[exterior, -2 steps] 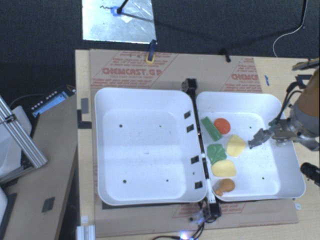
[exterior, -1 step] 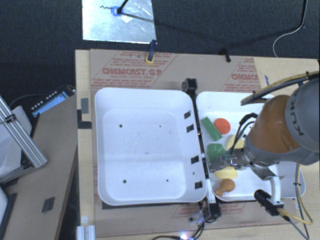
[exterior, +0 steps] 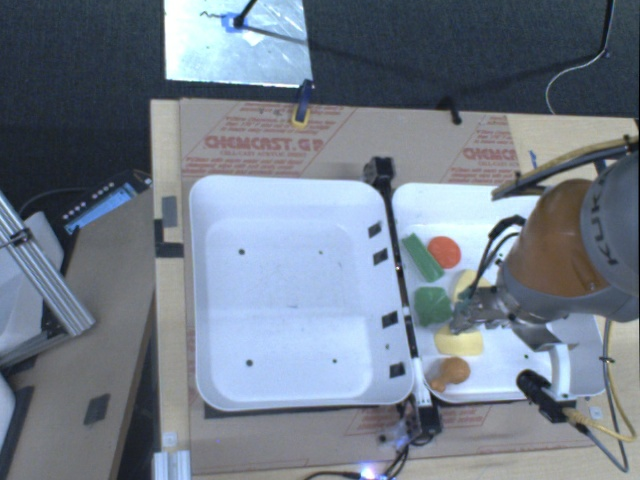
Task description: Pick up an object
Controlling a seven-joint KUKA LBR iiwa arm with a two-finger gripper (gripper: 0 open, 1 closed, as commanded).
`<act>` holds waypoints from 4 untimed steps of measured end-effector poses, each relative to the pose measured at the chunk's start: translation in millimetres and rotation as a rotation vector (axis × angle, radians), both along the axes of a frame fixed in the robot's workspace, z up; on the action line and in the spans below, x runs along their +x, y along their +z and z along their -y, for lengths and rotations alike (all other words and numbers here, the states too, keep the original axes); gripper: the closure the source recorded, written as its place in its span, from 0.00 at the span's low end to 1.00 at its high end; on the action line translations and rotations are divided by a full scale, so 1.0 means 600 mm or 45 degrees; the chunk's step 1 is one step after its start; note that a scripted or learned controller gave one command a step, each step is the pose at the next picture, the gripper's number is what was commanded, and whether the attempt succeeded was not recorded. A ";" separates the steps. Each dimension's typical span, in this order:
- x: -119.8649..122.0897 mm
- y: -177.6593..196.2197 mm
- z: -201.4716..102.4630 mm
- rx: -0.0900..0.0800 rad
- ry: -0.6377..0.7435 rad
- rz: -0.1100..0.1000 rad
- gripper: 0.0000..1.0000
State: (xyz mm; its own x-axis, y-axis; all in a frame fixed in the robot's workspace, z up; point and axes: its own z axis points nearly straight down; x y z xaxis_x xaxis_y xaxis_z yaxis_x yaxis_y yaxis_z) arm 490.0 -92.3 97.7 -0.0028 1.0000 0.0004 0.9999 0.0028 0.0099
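You had the objects clustered in the right bin (exterior: 470, 196), all close around the gripper (exterior: 466, 316): a yellow piece (exterior: 459, 343) lay just below the fingers, touching or nearly touching them, and a dark green block (exterior: 432, 305) sat just to their left. A second, paler yellow piece (exterior: 468, 283) showed just above the fingers, partly hidden by the wrist. Farther up from the fingers a red-orange round object (exterior: 445, 251) rested beside a long green bar (exterior: 422, 256), which lay at a slant to its left. Below the fingers, past the yellow piece, a small brown-orange object (exterior: 450, 371) sat near the bin's lower edge. The fingers themselves were dark and small against the clutter, so you could not have told from this view whether they were spread or closed, or whether anything sat between them. The arm (exterior: 570, 258) came in from the right over the bin's right half. Well to the left of the fingers, across the divider, stood the left bin (exterior: 290, 288).
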 end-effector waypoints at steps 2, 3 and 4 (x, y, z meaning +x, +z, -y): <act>0.179 0.156 -0.033 -0.003 0.006 0.005 1.00; 0.129 0.173 -0.141 0.003 0.009 -0.011 1.00; 0.105 0.446 -0.178 0.003 0.008 0.013 1.00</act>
